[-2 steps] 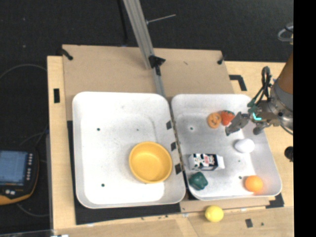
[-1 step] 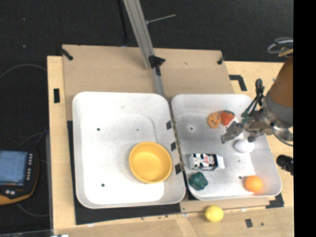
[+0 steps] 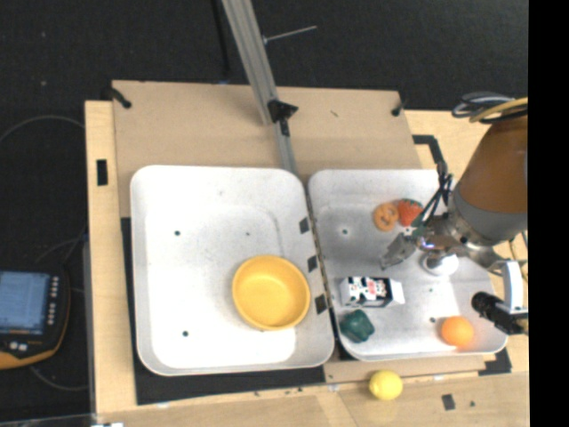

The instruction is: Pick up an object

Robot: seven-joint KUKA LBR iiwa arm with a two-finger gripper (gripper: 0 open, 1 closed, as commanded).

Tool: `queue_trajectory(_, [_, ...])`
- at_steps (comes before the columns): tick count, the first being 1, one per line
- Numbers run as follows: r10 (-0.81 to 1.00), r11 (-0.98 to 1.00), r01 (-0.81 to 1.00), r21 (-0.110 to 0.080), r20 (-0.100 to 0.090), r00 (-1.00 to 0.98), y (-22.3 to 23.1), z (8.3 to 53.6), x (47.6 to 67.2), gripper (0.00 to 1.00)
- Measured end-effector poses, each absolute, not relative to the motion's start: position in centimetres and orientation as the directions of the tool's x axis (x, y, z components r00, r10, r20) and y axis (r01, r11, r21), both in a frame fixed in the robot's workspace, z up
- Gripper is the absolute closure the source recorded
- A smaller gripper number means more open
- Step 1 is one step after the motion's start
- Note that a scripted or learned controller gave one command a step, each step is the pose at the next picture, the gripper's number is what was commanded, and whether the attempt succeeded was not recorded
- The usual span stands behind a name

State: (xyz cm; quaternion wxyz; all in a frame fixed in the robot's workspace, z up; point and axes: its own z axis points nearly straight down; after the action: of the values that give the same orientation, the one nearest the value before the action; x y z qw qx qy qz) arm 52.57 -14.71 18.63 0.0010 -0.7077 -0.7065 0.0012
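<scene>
The arm reaches in from the right and hangs over the right bin (image 3: 338,198), its end effector (image 3: 411,249) low among the objects near the bin's middle, and from this slanted look down it cannot be told how that tool is set, because the wrist covers most of it. Nothing shows lodged in it, so the pick looks not yet made. The likeliest targets sit close by: a small orange and red toy (image 3: 394,214) just up and left of the tool, and a black and white box (image 3: 369,291) just below it. Further down the same bin lie a dark green object (image 3: 357,326) near the front left corner and an orange ball (image 3: 457,331) near the front right. Over in the left bin (image 3: 178,203) rests a yellow bowl (image 3: 271,292), well away from the arm, and a yellow ball (image 3: 385,385) sits on the bench (image 3: 222,123) in front of the bins, outside both. The risk here is a descent between the toy and the box that closes on bare plastic, since the tool seems to hover over the gap rather than squarely over either one. The toy looks lumpy and could squirt sideways under a pinch. The box lies flat and low, so a grip might skate over its top.
</scene>
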Motion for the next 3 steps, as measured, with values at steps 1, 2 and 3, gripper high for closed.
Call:
queue_trajectory(1, [1.0, -0.001, 1.0, -0.004, -0.001, 0.001, -14.8, 14.3, 52.9, 0.0])
queue_trajectory(2, [1.0, -0.005, 1.0, 0.005, 0.0, 0.005, -14.8, 15.6, 53.1, 1.0])
queue_trajectory(3, [1.0, 0.004, 1.0, 0.007, -0.001, -0.004, -14.1, 20.3, 53.5, 1.0])
